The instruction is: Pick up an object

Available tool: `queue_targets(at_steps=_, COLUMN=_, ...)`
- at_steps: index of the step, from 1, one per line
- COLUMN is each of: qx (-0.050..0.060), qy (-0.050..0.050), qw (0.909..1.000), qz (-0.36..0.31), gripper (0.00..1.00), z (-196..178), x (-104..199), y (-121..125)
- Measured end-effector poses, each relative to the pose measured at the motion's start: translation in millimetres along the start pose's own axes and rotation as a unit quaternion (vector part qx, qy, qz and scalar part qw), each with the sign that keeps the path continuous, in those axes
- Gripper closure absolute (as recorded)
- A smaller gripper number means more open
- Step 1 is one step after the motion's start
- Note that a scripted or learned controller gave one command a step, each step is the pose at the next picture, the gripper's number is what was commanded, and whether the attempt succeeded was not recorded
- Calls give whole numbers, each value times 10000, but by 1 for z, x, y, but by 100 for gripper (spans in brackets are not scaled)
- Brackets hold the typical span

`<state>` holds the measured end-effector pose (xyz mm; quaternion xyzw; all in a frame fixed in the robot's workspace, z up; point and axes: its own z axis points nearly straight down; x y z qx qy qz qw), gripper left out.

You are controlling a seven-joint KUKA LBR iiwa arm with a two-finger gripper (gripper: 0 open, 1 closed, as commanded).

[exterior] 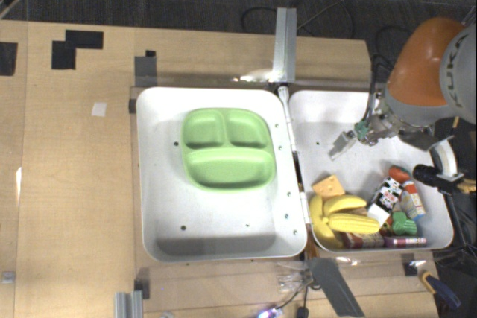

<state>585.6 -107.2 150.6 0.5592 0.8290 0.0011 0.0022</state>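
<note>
The right bin (328,112) holds a heap of objects in its near corner: yellow bananas (347,217), a tan block (329,185), a black-and-white carton (385,196), a red-capped bottle (406,190), a small green piece (403,223) and a dark red marker (393,240). My gripper (350,139) hangs over the bare middle of that bin, up and to the left of the heap, apart from every object. Nothing shows in it. The grey arm with its orange band (426,71) reaches in from the right.
A green divided plate (227,147) lies in the left bin (160,182). A metal post (285,41) stands behind the wall between the bins. Black cables run behind the right bin.
</note>
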Motion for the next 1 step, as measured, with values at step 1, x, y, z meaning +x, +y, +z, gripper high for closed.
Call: queue_targets(at_steps=1, qx=-18, qy=-12, qw=9979, qz=-653, gripper=0, z=-82, x=-40, y=11)
